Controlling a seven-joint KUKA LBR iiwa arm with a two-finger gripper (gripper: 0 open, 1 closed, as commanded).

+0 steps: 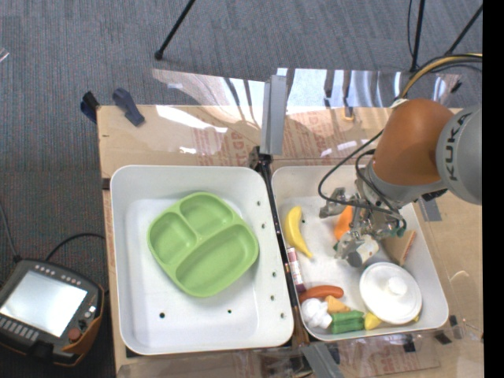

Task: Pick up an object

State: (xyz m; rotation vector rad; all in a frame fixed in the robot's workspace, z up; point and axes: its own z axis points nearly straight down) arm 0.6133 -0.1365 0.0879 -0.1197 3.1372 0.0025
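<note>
The tabletop [126, 136] carries two shallow white bins side by side. The left bin [130, 211] holds a green divided plate [203, 244], lying flat and slightly turned, well apart from the arm's work. The right bin [431, 270] is the crowded one, so a pick most likely comes from here.

The grey arm [421, 152], with its orange band, reaches in from the right and hangs over that bin's middle, wrist pointing down. Its gripper [356, 231] sits low among the toys, just beside an orange carrot-like piece [344, 220]; whether the fingers are open, closed or gripping anything cannot be told, as the wrist and cables crowd them.

Below lies a white lidded pot [391, 291], with a brown wedge [400, 246] near the right wall. A yellow banana [297, 231] lies along the left wall, clear of the gripper. At the near edge a red sausage [321, 293], a green piece [346, 322] and a white lump [316, 313] are packed together, touching, and would be harder to single out.
</note>
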